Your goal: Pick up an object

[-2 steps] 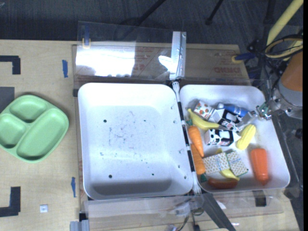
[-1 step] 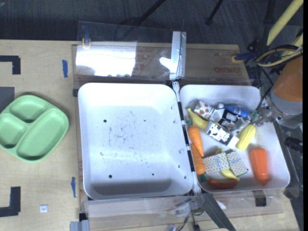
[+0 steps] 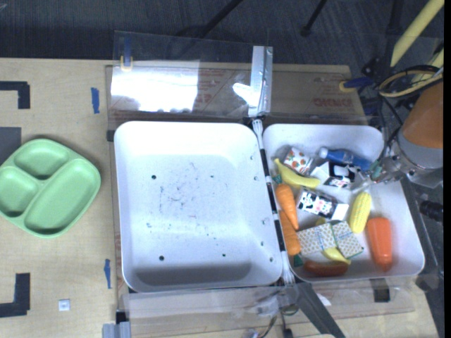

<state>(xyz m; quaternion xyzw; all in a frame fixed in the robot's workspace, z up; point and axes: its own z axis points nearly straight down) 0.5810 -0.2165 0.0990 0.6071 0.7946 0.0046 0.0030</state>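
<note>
Closest to the lens, against the near wall of the right bin (image 3: pixel 416 263), lies a flat red piece (image 3: pixel 323 268), with a small yellow wedge (image 3: pixel 336 254) touching it on its far side. Just beyond these sit two pale blocks with a fine checked print (image 3: pixel 317 239), side by side and touching. At the near right corner lies a stubby orange-red carrot (image 3: pixel 381 241), blunt and smooth, its length pointing from the near wall toward the far one. Beside it, toward the middle of the bin, a yellow corn cob (image 3: pixel 360 211) stands the same way.

Along the left wall a long orange carrot (image 3: pixel 285 206) lies slightly aslant. A black-and-white patched box (image 3: pixel 315 204) rests between that carrot and the corn. Farther back, a yellow banana (image 3: pixel 297 177) curves across the pile, a white cup with red spots (image 3: pixel 298 162) touches its far side, and a blue object (image 3: pixel 347 157) lies near the far wall.

My gripper (image 3: pixel 377 171) hangs over the right bin's far right part, near the blue object and above the corn's far end. I cannot tell how wide it stands, and I see nothing held in it. My orange band (image 3: pixel 430 122) shows past the bin's right wall.

On the bench, the left bin (image 3: pixel 123 189) adjoins the right one, and a green divided plate (image 3: pixel 49 186) sits well apart by the bench's left edge.
</note>
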